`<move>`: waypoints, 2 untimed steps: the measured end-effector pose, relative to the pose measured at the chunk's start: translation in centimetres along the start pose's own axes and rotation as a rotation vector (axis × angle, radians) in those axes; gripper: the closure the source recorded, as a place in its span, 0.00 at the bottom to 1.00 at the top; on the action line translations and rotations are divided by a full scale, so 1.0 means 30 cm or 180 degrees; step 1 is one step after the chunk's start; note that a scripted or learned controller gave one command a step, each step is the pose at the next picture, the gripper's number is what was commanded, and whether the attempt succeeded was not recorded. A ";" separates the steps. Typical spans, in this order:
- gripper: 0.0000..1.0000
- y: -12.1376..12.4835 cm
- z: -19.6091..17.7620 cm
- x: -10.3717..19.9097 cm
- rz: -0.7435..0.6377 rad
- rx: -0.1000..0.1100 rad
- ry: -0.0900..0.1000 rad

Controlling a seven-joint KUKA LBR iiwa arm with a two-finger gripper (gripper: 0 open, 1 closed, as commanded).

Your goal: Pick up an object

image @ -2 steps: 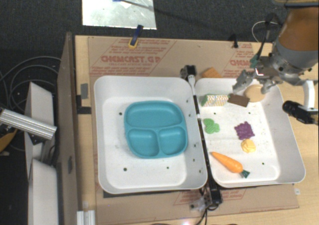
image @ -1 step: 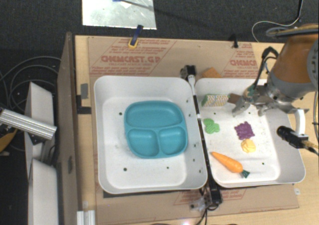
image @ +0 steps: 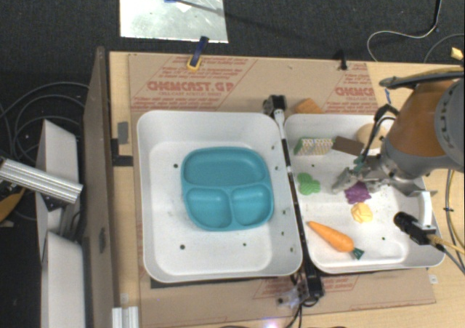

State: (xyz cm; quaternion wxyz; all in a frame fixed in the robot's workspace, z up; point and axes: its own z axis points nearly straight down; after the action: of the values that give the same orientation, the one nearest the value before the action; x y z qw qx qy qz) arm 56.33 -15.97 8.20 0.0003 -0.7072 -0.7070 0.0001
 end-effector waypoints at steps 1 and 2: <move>0.00 -0.089 -0.008 -0.086 0.0001 0.0003 -0.0001; 0.00 0.238 -0.021 -0.033 -0.0028 -0.0039 -0.0009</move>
State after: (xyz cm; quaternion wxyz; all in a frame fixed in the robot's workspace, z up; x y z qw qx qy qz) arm 63.47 -16.97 8.84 -0.0051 -0.7040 -0.7102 -0.0033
